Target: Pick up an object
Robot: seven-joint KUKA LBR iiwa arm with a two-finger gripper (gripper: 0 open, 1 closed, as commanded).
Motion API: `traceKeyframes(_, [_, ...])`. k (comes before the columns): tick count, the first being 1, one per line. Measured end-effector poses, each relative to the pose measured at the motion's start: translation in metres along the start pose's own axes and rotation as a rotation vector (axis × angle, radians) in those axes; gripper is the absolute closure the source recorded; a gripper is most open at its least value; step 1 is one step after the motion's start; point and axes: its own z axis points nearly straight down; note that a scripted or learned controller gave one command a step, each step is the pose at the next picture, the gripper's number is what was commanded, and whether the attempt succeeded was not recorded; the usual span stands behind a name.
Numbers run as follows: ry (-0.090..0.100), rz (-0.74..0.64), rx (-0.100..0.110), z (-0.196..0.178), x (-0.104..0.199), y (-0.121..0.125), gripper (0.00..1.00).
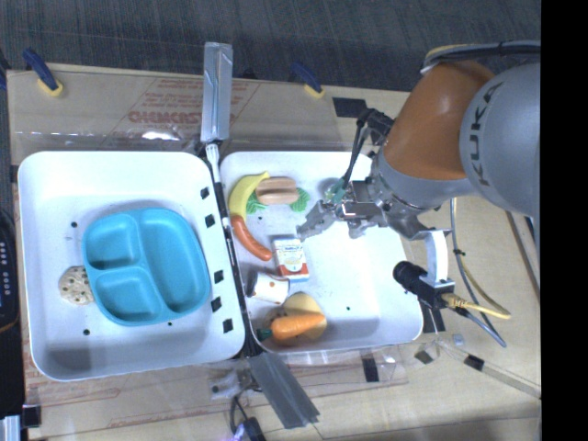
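The right bin [367, 288] holds several toy foods along its left side. A yellow banana [243, 191] curves at the top, next to a hot dog in a bun [277, 190] with a green leaf [300, 202]. Below lie an orange-red sausage [251, 238], a small red and white carton [290, 256], a white cup [270, 288], a yellow lemon-like piece [300, 302] and an orange carrot [296, 326]. My gripper [315, 220] hangs above the bin's middle, just right of the hot dog and above the carton. Nothing shows between its tips.
The left bin [46, 200] bears a blue divided plate [145, 265] and a cookie [74, 286] by its left wall. A grey divider bar [217, 90] stands between the bins at the back. The right half of the right bin is bare white floor.
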Motion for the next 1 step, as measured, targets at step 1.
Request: traceKeyframes(1, [0.001, 0.015, 0.008, 0.1081, -0.0257, -0.0330, 0.00])
